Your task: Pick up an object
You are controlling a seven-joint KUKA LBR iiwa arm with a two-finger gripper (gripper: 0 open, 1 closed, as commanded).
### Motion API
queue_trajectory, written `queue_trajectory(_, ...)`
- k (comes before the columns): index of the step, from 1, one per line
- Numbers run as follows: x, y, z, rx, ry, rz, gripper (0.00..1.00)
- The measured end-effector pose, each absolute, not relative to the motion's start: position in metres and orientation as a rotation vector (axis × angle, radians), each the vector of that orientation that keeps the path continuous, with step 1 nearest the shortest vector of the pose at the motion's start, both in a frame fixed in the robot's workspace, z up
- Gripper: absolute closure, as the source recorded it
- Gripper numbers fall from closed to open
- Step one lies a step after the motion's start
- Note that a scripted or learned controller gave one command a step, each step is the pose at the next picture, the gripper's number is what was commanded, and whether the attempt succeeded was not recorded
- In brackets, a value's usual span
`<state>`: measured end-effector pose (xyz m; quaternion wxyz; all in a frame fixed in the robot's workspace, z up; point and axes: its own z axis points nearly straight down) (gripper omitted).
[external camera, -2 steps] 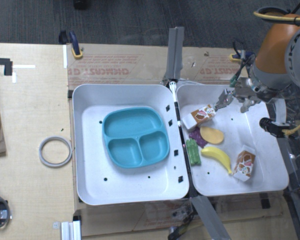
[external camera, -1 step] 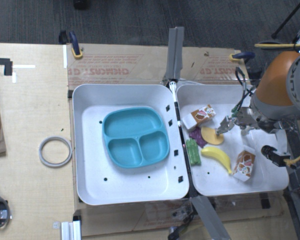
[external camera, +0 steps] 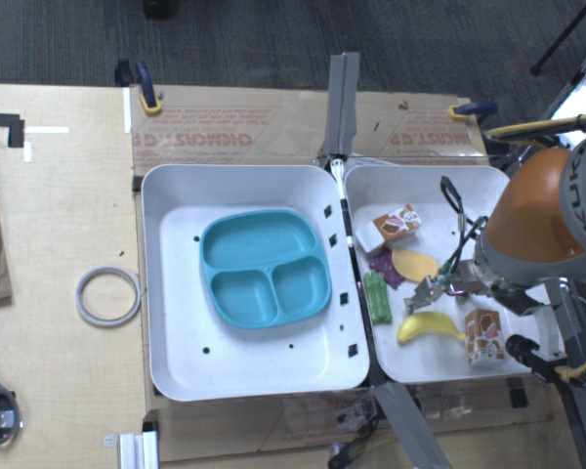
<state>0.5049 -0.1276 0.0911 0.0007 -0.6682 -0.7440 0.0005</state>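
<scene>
The hand (external camera: 432,293) is low over the right bin (external camera: 488,176), sitting just above the banana (external camera: 429,327) and right below the yellow chip-shaped piece (external camera: 415,264). It's small and dark from this angle and I honestly can't tell how far it's spread. Nothing visibly sits in its grip.

The banana is the closest thing to it: a short, curved yellow toy, lying flat on the bin floor with its ends pointing left and right, slightly bowed. Looks smooth and plasticky, with a bit of a lighter shine along the top.

Other stuff in that bin: a small orange-and-white carton (external camera: 397,224) up toward the back, a purple item (external camera: 384,265) tucked partly under the yellow chip thing, a green stick-like piece (external camera: 377,297) lying along the left wall, and another little printed carton (external camera: 484,337) just right of the banana.

The left bin (external camera: 166,291) has a teal divided plate (external camera: 266,268) with three compartments sitting in the middle.

Out on the table (external camera: 59,223) to the left there's a grey ring (external camera: 108,295), well apart from both bins.
</scene>
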Motion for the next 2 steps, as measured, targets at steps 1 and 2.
queue_trajectory(1, 0.560, -0.139, 0.091, -2.117, -2.320, 0.001, 0.00)
queue_trajectory(2, 0.596, -0.112, 0.092, -2.089, -2.347, 0.001, 0.00)
